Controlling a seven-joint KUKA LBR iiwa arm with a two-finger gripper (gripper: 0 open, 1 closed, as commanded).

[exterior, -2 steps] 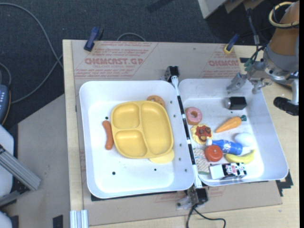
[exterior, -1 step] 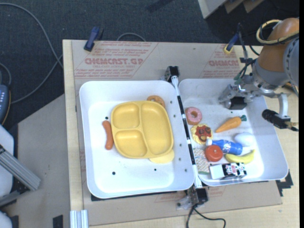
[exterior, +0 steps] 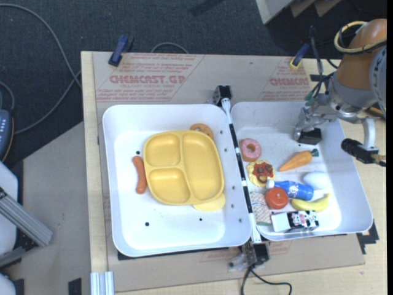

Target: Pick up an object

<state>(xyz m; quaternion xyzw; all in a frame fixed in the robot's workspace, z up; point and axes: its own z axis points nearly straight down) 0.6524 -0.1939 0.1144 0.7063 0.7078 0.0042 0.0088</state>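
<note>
1. Gripper (exterior: 309, 129) hangs low over the far end of the right bin (exterior: 362, 209); whether its jaws are open or closed I cannot tell
2. Nothing visibly held, so the pick looks not yet done
3. Carrot (exterior: 297, 160) lies just beside it, nearest candidate; doughnut (exterior: 250, 149) further left
4. Left: close on 1 object, lift

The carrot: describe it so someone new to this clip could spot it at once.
Look in the right-hand bin, the one crowded with toy food. Below the gripper lies the carrot, slanted, with its green stub toward the arm. It is the one long orange cone; the doughnut to its left is round and pink.
</note>
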